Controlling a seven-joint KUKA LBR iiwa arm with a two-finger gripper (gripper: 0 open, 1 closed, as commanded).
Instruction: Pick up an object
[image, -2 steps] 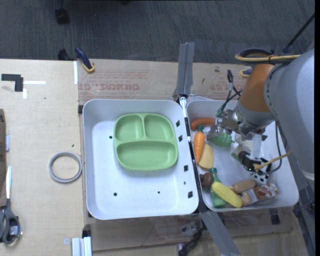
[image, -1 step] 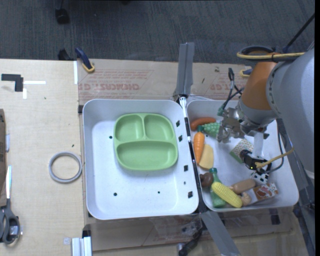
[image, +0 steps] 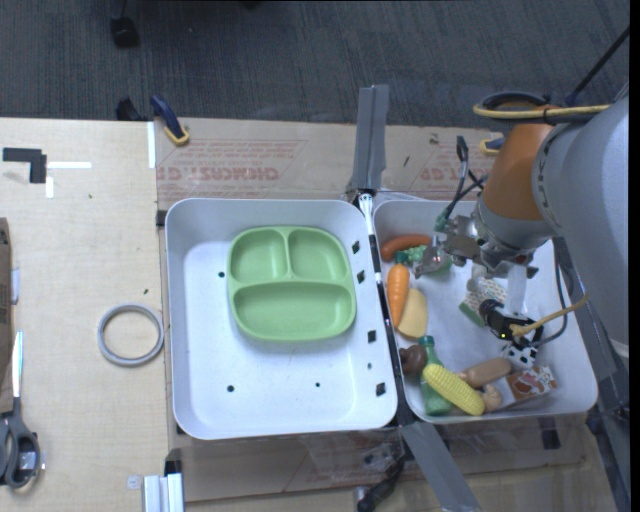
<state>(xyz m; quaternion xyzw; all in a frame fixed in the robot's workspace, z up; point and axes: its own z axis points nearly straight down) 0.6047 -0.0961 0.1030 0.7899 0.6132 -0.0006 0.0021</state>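
A jumble of toy food fills the right-hand bin (image: 575, 395): a carrot (image: 398, 288) standing lengthwise near the bin's left wall, a red sausage (image: 404, 243) just above it, a pale potato-like piece (image: 413, 312) touching the carrot's lower end, and an ear of corn (image: 452, 388) lying across the front corner beside a green bottle (image: 429, 372) and a brown sausage (image: 486, 373). The grey arm (image: 590, 190), with its orange band (image: 512, 178), reaches in from the right, its pincer (image: 438, 254) poised low over the bin's rear half, close to the red sausage and the carrot's top; whether the pincer is open or closed cannot be told. The left-hand bin (image: 190, 330) holds a green divided plate (image: 292, 283). A grey ring (image: 130, 333) lies on the tabletop (image: 70, 260) to the left, scissors (image: 18, 440) near the edge.
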